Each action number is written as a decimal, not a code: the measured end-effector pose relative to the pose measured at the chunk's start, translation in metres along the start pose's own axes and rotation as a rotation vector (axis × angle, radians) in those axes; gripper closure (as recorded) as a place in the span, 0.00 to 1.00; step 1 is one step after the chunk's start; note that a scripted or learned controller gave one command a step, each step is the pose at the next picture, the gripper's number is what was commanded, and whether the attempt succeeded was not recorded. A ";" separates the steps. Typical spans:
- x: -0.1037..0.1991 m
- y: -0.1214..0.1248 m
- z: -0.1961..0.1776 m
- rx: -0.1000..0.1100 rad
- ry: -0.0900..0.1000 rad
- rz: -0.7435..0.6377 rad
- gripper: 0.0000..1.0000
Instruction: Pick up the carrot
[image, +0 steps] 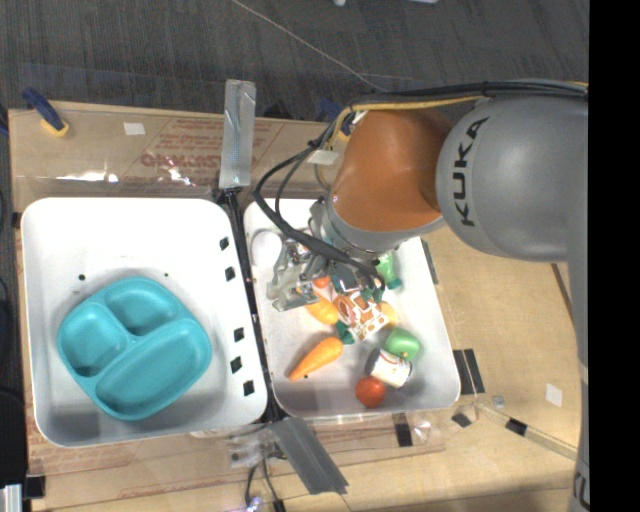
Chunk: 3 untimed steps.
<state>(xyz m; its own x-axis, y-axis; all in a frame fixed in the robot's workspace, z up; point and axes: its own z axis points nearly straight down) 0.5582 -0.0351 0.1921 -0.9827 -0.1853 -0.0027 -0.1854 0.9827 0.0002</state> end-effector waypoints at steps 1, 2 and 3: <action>-0.066 -0.030 -0.013 0.001 -0.001 -0.066 1.00; -0.085 -0.030 -0.001 0.002 -0.002 -0.227 1.00; -0.088 -0.062 -0.036 0.002 -0.002 -0.108 1.00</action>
<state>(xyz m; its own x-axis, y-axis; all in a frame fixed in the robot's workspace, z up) 0.6565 -0.0799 0.2279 -0.9570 -0.2902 -0.0041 -0.2902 0.9570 -0.0025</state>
